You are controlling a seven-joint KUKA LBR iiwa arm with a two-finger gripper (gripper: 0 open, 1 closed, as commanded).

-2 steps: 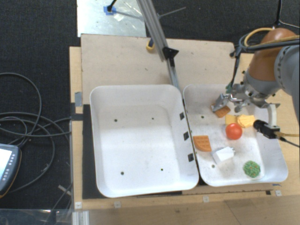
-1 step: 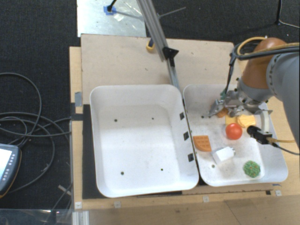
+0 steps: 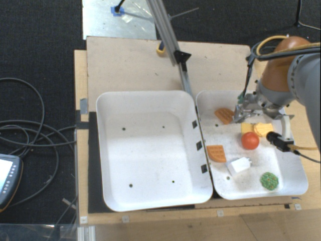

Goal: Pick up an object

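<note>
The right bin (image 3: 296, 185) holds several small objects: an orange wedge (image 3: 223, 115) near its back, a yellow piece (image 3: 257, 129), a red ball (image 3: 250, 141), an orange waffle-like piece (image 3: 216, 153), a white block (image 3: 239, 164) and a green round object (image 3: 269, 181). My gripper (image 3: 242, 112) hangs low over the back of this bin, right beside the orange wedge and just above the yellow piece. The arm's wrist covers most of it, and nothing shows between its tips.
The left bin (image 3: 108, 104) lies beside the right one, sharing a divider with black clips (image 3: 199, 145). A grey slanted pole (image 3: 168, 31) crosses the bench behind the bins. Cables trail from the wrist over the right bin's edge.
</note>
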